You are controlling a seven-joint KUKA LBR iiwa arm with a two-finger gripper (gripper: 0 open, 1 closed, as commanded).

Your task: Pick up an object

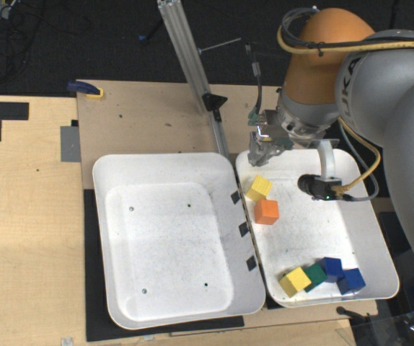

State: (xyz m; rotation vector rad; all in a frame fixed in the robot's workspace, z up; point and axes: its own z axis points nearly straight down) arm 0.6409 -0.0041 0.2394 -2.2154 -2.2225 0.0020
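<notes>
In the right bin [369,262] lie several small blocks. A yellow block [259,187] and an orange block [266,212] sit near its left wall. At the front, a yellow block [293,281], a green block [314,275] and two blue blocks [342,274] are clustered together. My gripper [263,152] hangs over the bin's back left corner, just behind the upper yellow block. Nothing shows between its fingers.
The left bin [113,186] stands beside the right one, its floor bare white. A slanted aluminium bar [189,56] rises behind the bins. A black cable and connector [321,186] hang from the wrist over the right bin. Tan bench surface lies to the left.
</notes>
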